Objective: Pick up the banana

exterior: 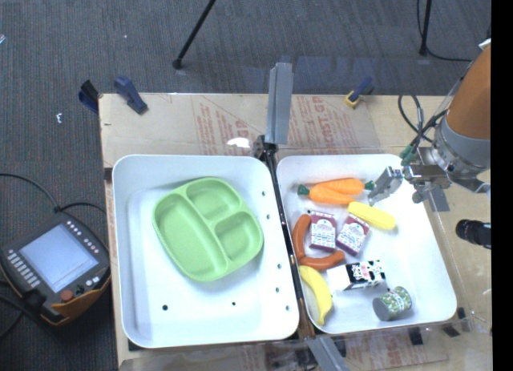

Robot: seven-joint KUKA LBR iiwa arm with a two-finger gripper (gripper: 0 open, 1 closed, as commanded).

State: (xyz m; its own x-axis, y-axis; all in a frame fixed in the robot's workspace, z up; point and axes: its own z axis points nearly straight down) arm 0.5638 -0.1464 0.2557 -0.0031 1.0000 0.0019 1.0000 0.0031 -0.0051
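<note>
- Well, the banana [317,293] lies against the right bin's [437,269] left wall, close to the near left corner, curving toward the front rim
- The gripper [407,185] hovers over the far right corner of that bin, well apart from the banana; its two fingers are spread and nothing sits between them
- Just beside the left finger lie a carrot [337,191] and a small yellow piece [372,215]
- Between gripper and banana sit two small cartons [338,232], a sausage [309,251] and a cow-print box [364,273]
- The left bin [136,313] carries a green divided plate [208,227]
</note>
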